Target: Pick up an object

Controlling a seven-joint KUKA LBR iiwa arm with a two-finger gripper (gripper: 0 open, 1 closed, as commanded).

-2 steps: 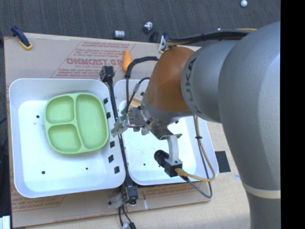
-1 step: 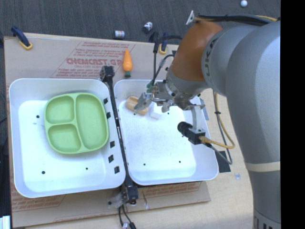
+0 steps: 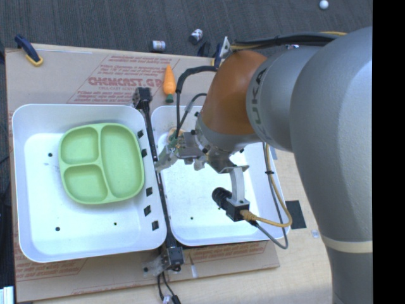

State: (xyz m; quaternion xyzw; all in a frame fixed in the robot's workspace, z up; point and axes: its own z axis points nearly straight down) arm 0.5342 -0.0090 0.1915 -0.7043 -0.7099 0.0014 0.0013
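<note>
A light green divided plate [image 3: 101, 163] lies flat in the left white bin [image 3: 25, 189]. My gripper [image 3: 175, 149] reaches down into the right white bin [image 3: 202, 223], close to its left wall, below the orange wrist band [image 3: 231, 94]. The arm's bulk hides the far part of that bin. A small multicoloured bit shows right at the gripper's tip, too small to identify. A black camera unit [image 3: 229, 204] on a yellow cable hangs off the wrist over the bin's floor.
A small orange carrot-shaped toy [image 3: 169, 80] lies on the cardboard behind the bins. A black divider with clips [image 3: 152, 170] runs between the bins. Small metal parts [image 3: 158, 45] and a blue-yellow clamp [image 3: 28, 49] lie at the far edge.
</note>
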